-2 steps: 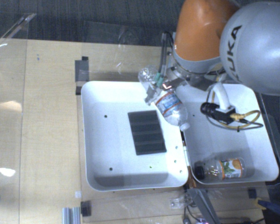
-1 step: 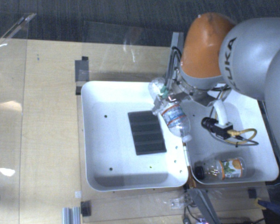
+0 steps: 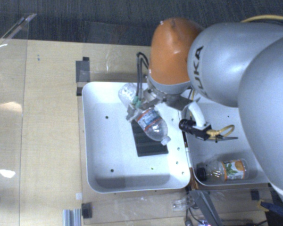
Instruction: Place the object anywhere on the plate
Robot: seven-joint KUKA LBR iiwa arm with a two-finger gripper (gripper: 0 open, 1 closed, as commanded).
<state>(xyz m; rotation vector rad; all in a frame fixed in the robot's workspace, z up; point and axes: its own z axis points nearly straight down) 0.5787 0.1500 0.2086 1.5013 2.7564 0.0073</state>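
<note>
Since the pincer (image 3: 140, 108) seems clamped on the water bottle (image 3: 151, 123) above the dark plate (image 3: 148, 145), lower gently before letting go.

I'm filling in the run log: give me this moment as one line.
gripper: over left white bin | clear plastic water bottle: at gripper, grasp unclear | dark flat rectangular plate: beneath bottle | placement: unconfirmed

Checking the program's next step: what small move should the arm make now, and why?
Probably lower the bottle a little and release. The gripper appears to hold it by its middle, tilted, with its cap end already over the dark plate in the left bin. Whether the bottle touches the plate cannot be told.
</note>
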